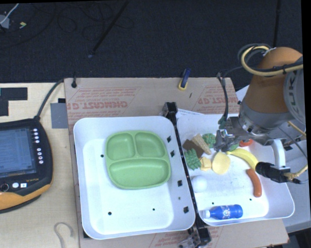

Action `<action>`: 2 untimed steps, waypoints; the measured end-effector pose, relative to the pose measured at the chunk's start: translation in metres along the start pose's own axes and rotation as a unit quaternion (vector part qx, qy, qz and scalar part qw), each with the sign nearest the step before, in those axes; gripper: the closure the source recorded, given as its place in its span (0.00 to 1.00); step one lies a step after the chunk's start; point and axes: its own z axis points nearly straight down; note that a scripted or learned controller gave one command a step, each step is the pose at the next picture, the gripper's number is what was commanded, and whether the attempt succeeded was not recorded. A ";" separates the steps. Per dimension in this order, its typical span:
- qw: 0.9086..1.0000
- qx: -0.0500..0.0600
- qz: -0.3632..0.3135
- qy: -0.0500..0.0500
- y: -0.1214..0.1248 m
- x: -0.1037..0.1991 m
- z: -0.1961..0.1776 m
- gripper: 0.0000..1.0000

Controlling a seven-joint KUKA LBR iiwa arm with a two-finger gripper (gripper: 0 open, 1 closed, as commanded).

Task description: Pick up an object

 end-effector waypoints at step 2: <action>1.000 0.004 -0.001 0.001 -0.020 0.016 -0.020 1.00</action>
